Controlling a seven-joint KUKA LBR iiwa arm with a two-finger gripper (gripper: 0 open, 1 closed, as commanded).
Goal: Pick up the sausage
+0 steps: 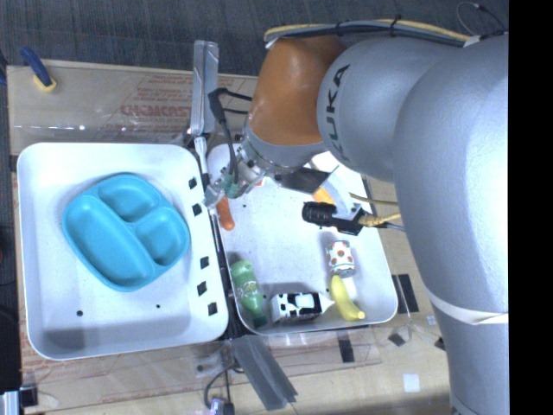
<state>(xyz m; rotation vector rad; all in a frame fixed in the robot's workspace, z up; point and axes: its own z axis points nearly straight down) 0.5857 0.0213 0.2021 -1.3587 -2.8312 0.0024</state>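
The sausage (pixel 225 215) lies in the right bin (pixel 285 240), against its left wall, partly hidden under the gripper (pixel 226 182). The gripper sits just above its upper end; its spread cannot be told. The arm (pixel 363 102) covers the bin's upper right.

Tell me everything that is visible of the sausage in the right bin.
The sausage is a small orange-red piece, smooth and rather glossy, like plastic. It lies flat on the floor of the right bin, close against that bin's left wall, with its long axis running up and down the picture. Its upper end sits just under the gripper, where it is partly hidden. I cannot tell whether the gripper touches it.
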